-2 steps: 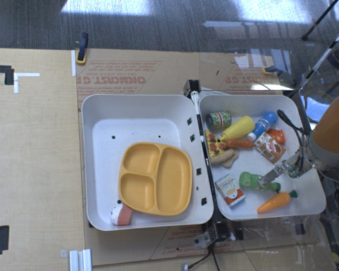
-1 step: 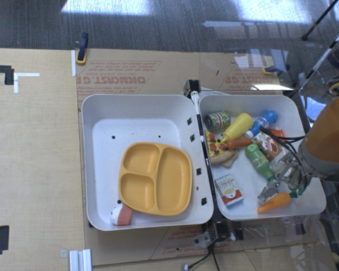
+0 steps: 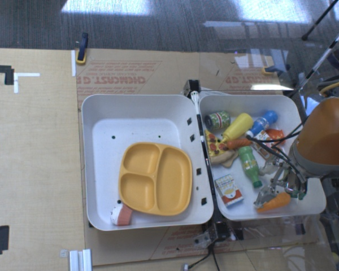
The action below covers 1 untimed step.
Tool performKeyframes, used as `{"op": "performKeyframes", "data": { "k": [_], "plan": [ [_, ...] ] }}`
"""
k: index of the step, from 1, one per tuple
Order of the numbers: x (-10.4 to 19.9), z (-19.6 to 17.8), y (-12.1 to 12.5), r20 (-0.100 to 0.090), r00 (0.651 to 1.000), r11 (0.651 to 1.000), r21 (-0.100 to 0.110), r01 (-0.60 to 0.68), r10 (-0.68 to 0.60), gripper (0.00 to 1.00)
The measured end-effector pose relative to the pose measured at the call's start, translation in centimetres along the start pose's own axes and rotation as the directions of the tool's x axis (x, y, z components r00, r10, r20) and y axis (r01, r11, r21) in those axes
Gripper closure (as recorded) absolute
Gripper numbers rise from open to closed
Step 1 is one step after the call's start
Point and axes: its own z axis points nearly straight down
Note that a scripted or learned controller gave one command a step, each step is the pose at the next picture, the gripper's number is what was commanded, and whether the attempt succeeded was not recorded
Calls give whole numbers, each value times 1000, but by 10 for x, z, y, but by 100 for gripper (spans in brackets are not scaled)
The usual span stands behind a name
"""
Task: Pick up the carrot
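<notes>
Two bins: side by side on the table (image 3: 34,151).
Carrot (image 3: 276,201): orange, lying in the right bin (image 3: 311,208), front right corner.
Gripper (image 3: 269,195): touching the carrot's left end; whether it clamps, I cannot tell.
Handling: probably light, stiff, smooth plastic; grip mid-body, across its width.

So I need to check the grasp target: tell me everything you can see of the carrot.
The carrot is a small orange, tapered piece, smooth like plastic, lying almost flat near the front right corner of the right bin. Its pointed end faces left. The gripper sits right over its upper side, hiding part of it; whether it is actually gripped is unclear.
</notes>
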Motion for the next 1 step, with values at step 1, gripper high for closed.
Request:
{"op": "performKeyframes", "data": {
  "k": [1],
  "plan": [
    [-21, -1, -48, 3, 994, 994, -4, -112, 112, 0]
  ]
}}
